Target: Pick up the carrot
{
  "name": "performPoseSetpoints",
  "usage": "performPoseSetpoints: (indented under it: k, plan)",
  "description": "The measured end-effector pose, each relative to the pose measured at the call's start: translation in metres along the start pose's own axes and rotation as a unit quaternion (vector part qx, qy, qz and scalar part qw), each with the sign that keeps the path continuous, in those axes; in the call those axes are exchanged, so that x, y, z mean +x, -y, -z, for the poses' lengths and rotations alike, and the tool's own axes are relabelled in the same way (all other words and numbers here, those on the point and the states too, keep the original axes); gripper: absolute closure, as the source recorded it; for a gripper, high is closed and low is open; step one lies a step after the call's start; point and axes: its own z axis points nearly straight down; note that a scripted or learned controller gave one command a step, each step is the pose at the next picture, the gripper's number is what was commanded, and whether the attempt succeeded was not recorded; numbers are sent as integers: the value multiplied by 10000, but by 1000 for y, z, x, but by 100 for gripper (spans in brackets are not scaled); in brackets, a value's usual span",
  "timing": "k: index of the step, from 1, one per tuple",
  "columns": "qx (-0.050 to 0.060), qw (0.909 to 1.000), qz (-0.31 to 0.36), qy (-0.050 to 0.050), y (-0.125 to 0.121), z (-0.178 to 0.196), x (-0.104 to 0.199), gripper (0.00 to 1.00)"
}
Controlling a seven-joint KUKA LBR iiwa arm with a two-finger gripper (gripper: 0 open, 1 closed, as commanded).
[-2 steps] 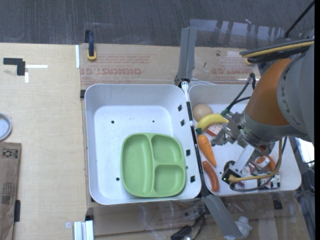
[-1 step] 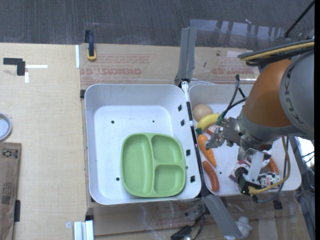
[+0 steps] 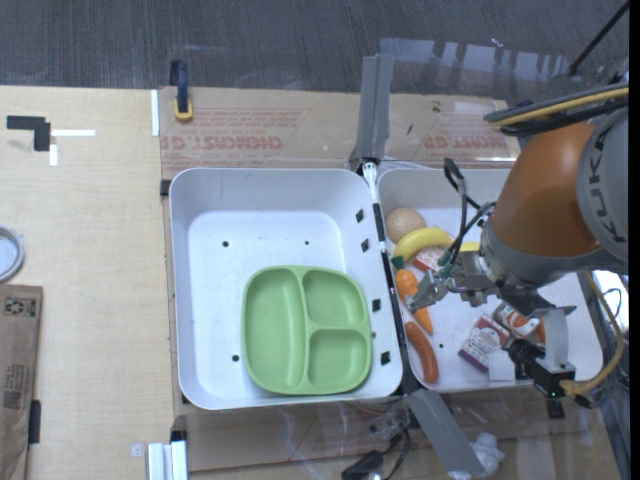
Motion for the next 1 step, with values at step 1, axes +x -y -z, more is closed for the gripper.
performPoseSetpoints:
  k: [1]
  plan:
    - [-3, 9882, -1529, 4, 2, 0, -34, 0]
